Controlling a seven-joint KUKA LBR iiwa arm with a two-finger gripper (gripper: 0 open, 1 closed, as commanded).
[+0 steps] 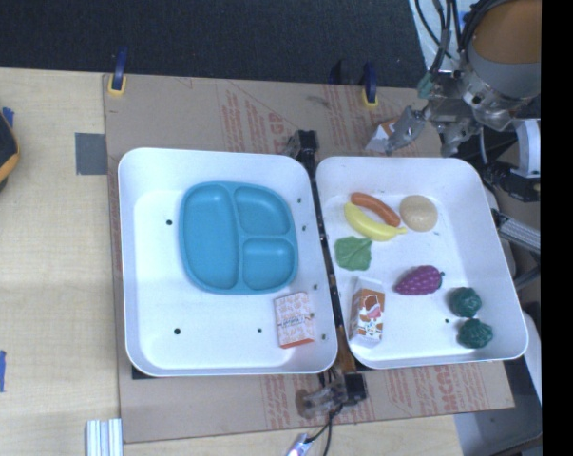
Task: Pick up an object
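arm parked beyond the far rim of the right bin (pixel 490 218), its jaws' state impossible to tell, leaving banana (pixel 370 222), grapes (pixel 418 280) and carton (pixel 368 314) inside unobstructed for a pick.

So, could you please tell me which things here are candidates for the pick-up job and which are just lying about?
Candidates for the pick:
- banana
- sausage
- grapes
- green leaf
- beige round piece
- two dark green pieces
- two small cartons
- blue divided plate

Just lying about:
- clamps
- grey tape
- cardboard sheet
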